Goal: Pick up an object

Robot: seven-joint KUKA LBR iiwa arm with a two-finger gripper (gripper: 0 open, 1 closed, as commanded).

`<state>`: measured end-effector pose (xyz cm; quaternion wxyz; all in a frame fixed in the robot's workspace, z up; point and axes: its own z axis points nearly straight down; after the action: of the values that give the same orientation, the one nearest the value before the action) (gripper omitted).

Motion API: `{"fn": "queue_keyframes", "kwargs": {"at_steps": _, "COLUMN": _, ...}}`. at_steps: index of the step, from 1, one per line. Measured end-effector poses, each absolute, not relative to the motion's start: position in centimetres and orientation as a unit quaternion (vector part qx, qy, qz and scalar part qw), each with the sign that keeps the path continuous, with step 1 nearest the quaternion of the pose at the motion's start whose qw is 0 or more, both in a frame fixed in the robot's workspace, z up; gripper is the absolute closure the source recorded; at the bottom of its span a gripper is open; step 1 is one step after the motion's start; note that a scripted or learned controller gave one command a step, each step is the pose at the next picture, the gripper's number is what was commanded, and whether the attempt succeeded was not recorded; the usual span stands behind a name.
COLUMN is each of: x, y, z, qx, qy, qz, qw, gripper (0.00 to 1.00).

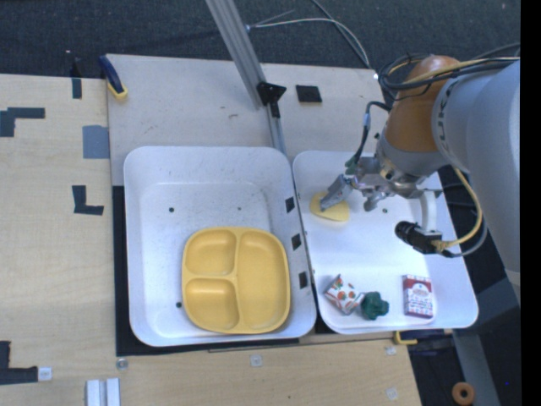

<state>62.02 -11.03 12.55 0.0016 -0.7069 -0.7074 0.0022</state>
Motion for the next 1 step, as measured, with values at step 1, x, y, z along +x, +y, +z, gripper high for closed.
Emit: {"fn": "queue_keyframes", "kwargs": {"at_steps": 1, "x": 62.04, "y": -10.99, "z": 8.37, "qx": -0.706, "qy": -0.708, "qz": 0.0008, "qw": -0.001, "gripper": 0.00}}
